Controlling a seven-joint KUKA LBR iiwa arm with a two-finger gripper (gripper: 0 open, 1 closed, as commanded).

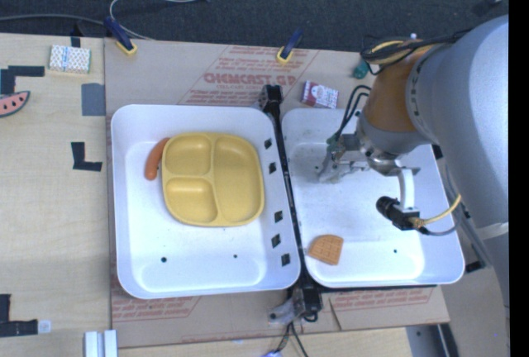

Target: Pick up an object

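Note:
A small tan waffle-like square (326,249) lies near the front left corner of the right bin (430,264). In the left bin (132,264) rests a yellow divided plate (213,178), with an orange sausage-shaped piece (153,159) against its left rim. My gripper (332,168) is low over the right bin's back left part, pointing left, well behind the waffle square and apart from it. I see nothing between its fingers.
The grey arm with its orange band (388,99) covers the right bin's back right. A black cable plug (395,213) hangs over that bin. A small red packet (318,94) lies on the cardboard behind the bins. Clamps stand along the divider between the bins.

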